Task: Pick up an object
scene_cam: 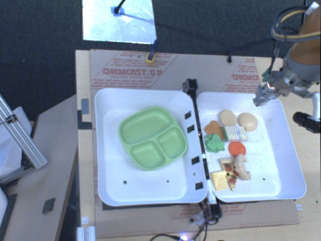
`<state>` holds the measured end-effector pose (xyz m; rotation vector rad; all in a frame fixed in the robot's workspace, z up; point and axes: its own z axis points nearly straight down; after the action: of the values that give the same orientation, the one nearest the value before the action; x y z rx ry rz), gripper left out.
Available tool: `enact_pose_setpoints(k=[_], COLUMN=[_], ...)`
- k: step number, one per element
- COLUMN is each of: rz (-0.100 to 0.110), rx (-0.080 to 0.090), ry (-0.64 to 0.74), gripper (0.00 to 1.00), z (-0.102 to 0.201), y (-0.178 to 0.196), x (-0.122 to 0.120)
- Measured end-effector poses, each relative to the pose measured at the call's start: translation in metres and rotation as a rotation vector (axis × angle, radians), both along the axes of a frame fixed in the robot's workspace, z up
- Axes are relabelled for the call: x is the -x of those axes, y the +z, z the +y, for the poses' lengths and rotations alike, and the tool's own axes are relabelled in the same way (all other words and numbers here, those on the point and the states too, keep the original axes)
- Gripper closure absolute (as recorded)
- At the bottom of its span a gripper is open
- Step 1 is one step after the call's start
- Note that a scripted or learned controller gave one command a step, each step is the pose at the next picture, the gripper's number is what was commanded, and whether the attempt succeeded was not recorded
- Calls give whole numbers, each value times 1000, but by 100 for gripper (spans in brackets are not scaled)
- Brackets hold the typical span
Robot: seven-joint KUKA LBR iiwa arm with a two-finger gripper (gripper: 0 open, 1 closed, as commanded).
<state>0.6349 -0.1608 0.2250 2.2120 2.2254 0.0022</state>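
Toys (pixel 229 149) lay clustered in the right bin (pixel 281 149), lower centre-right of frame; green tray (pixel 152 138) sat in the left bin (pixel 108 149). Step judged as approach: next move needs a descent leftward onto one toy. Gripper (pixel 263 95) hovered over the bin's upper-right rim, nothing held; opening could not be told.

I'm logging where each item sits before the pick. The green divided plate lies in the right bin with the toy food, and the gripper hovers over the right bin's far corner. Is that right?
Not quite. The green divided plate lies alone in the left bin, not with the toy food in the right bin. The camera view shows it. The gripper does hover over the right bin's far corner.
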Motion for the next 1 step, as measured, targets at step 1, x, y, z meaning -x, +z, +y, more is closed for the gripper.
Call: enact_pose_setpoints(k=[1], rz=[5], rx=[-3], ry=[2], gripper=[100], z=[39], y=[-9], x=[28])
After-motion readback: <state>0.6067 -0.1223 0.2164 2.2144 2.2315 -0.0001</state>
